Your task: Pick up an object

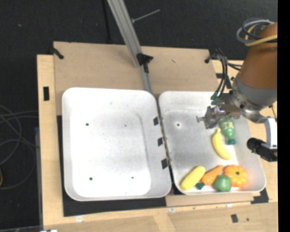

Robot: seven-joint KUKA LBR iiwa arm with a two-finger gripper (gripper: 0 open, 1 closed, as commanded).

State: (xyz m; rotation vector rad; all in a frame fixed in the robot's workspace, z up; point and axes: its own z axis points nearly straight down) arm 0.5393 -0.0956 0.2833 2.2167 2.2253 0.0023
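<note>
Green bottle (227,131) upright, right bin's far-right side.

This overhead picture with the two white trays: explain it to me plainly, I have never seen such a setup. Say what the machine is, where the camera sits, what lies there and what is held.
The camera is fixed above a wooden bench, looking down at a slant. The orange and grey shape at the right is a robot arm; its gripper hangs over the right bin. In that bin lie toy foods: a banana, a green bottle just under the arm, a yellow corn cob, a carrot, a green round fruit and an orange pumpkin. Beside it sits the left bin. I cannot tell whether anything is held.
</note>
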